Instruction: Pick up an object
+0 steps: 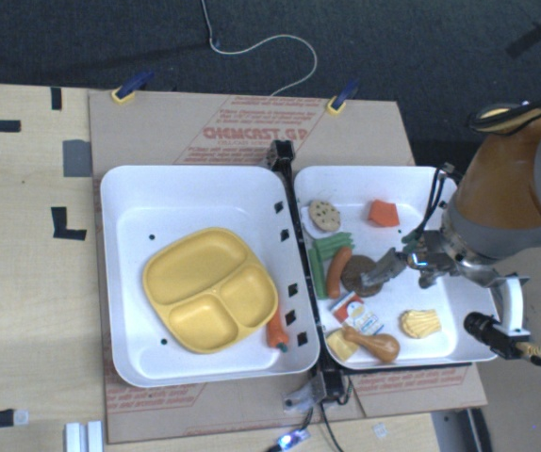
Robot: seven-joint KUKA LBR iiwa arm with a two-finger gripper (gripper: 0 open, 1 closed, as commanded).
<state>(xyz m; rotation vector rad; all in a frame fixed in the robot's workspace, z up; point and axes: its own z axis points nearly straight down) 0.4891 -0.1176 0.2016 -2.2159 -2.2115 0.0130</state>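
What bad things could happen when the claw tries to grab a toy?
The claw hangs over the brown round toy, which sits tight against the green toy and hot dog. It might pinch two at once, or just shove them. The toys are small and could slip out.

cardboard sheet (252,135) under bins | white cable (269,45) on dark floor | clips: yellow (131,86), blue (343,94)
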